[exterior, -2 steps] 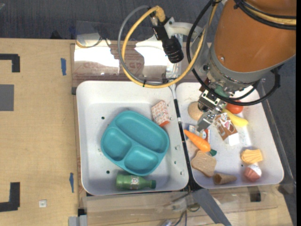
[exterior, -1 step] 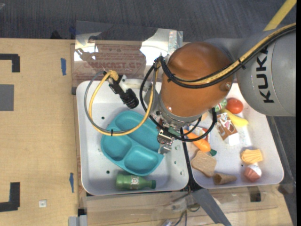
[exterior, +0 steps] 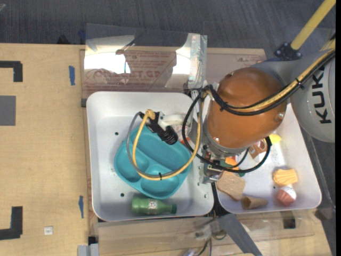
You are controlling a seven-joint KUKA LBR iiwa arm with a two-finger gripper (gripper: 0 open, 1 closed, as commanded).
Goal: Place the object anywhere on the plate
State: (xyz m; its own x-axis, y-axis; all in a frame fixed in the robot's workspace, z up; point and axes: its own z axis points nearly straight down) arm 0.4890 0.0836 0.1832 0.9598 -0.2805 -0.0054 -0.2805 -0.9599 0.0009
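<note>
My claw (exterior: 213,167) hangs low at the wall between the bins; I cannot tell its state.

The likeliest object, a toast slice (exterior: 230,185), lies in the right bin just beside me, apart from the teal plate (exterior: 154,169) in the left bin. It looks light, stiff and flat: I would pinch its edges.

plate (exterior: 152,161) in left bin (exterior: 101,143) | green bottle (exterior: 152,206) below | arm (exterior: 245,111) above right bin (exterior: 306,188)
</note>
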